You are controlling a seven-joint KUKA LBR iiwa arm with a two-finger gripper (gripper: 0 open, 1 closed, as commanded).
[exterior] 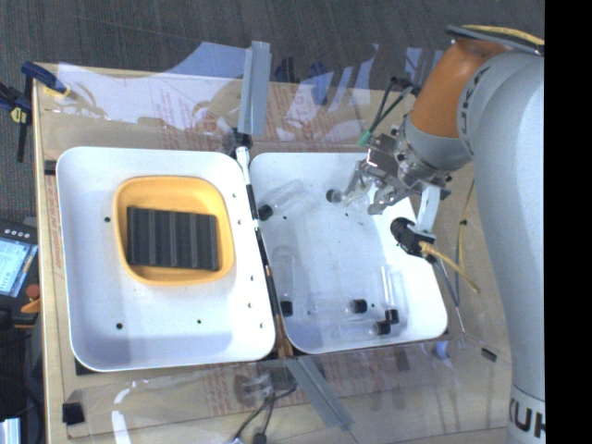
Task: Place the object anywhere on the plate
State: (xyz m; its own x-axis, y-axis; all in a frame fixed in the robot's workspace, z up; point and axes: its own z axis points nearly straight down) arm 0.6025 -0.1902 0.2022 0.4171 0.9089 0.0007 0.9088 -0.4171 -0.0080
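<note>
- White plastic forms two shallow bins side by side on a bench, seen from above at a slant; the left bin (83,331) holds a yellow plate (171,197) with a dark ribbed insert at its centre; the plate sits squarely in the bin, probably so that a drop anywhere over it will land
- Clear test tubes with black caps lie in the right bin (324,340); one tube (289,195) rests near the top left corner; three more tubes (377,311) lie clustered near the bottom right edge; another lies along the left wall; being transparent, they are hard to make out against the white
- Grey arm with an orange band reaches in from the right; its gripper (363,192) hangs low over the upper part of the right bin, tilted toward the left; whether it is open or closed cannot be told, and nothing can be seen in its hold
- Judged from this, the plate carries no tube yet; picking comes first
</note>
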